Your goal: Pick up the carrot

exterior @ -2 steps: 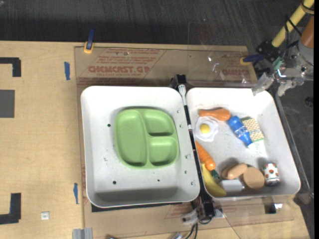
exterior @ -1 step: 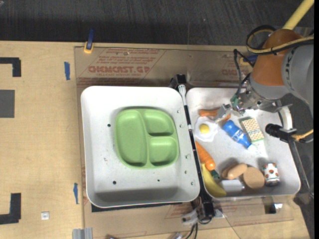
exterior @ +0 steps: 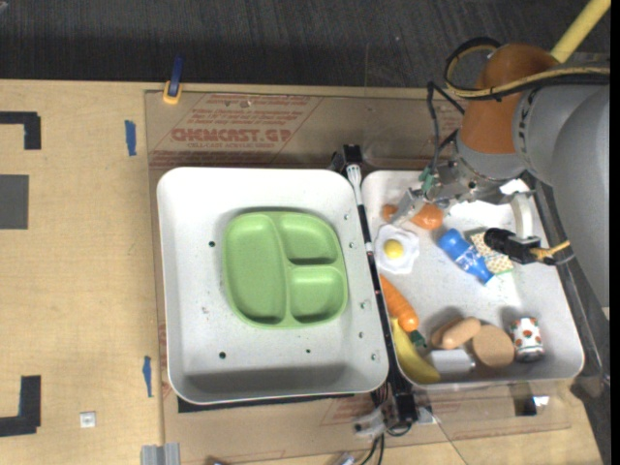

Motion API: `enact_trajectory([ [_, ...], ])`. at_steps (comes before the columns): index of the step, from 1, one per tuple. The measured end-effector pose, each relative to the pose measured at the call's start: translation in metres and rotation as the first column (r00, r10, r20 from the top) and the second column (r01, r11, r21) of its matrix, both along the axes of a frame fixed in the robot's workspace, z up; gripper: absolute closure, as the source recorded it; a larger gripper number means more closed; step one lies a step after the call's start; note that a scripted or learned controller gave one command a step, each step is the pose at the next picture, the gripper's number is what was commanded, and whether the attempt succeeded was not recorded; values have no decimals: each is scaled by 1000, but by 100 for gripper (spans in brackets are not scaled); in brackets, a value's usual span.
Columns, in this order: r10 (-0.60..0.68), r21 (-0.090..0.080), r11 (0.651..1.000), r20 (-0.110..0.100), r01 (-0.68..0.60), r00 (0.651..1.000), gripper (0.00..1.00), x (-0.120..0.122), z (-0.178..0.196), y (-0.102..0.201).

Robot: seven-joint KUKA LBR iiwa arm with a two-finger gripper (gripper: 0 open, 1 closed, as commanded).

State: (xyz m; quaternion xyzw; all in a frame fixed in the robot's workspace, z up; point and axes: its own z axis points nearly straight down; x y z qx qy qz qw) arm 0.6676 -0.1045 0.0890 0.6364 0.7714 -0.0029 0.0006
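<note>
Carrot (exterior: 398, 303) lies along left wall of right bin (exterior: 567, 308), between fried egg (exterior: 395, 250) above and banana (exterior: 412, 356) below. Step: approach, carrot ungrasped. Gripper (exterior: 431, 190) sits near bin's top edge, well apart; claw state cannot be told. Next move: travel down-left over carrot.

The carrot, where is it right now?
In the camera view, the carrot lies in the right bin along its left wall, just below the fried egg and above the banana.
</note>
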Motion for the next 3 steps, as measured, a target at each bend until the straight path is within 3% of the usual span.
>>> enact_trajectory([
  [1,5,-5,1000,-4,-5,1000,100,-1,10,-1],
  [2,-163,5,987,17,163,986,100,2,101,22],
  [3,-528,9,849,7,528,849,100,0,96,103],
])
